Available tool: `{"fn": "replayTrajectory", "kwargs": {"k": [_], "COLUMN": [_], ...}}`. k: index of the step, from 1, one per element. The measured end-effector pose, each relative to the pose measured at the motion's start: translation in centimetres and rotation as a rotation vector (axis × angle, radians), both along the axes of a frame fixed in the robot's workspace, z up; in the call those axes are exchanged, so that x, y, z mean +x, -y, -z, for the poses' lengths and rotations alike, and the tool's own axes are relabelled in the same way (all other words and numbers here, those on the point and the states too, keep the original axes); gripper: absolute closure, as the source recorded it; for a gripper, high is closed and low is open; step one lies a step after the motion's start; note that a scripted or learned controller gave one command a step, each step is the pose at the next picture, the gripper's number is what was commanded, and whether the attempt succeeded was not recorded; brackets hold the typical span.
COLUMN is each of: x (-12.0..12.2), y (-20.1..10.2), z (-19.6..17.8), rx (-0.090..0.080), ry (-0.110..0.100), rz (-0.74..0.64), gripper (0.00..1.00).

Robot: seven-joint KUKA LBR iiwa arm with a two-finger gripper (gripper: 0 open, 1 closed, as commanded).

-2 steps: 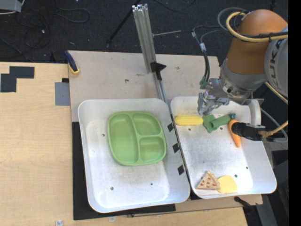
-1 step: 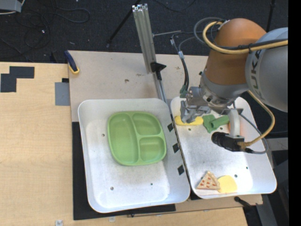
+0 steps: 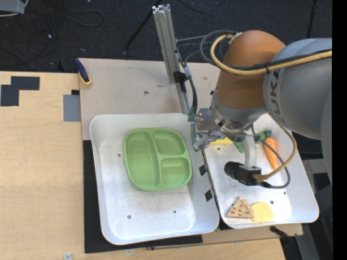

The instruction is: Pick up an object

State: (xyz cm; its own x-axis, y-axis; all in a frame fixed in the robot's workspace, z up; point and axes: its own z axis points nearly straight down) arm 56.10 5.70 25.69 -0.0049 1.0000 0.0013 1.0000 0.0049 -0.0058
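approach step: gripper (image 3: 201, 137) low over the right bin (image 3: 303, 210), at its left rim; jaw state impossible to tell. candidate objects well apart from it: carrot (image 3: 270, 151), waffle wedge (image 3: 240, 209). next, probably centring over one object before descending.

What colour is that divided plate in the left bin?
Light green; the divided plate shows best in the camera view.

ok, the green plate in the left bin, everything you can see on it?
The green plate is a light green, plastic-looking divided tray with rounded corners and three compartments: one long on its left, two smaller on its right. It lies flat, right way up, slightly rotated, in the upper middle of the left bin. Its compartments hold nothing. Nothing touches it but the bin floor.
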Motion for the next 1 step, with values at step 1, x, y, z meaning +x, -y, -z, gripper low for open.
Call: {"fn": "replayTrajectory", "kwargs": {"k": [1], "x": [-2.27], "y": [-3.97], "z": [0.97], "rx": [-0.001], "ry": [-0.001], "rz": [0.000], "gripper": [1.00]}}
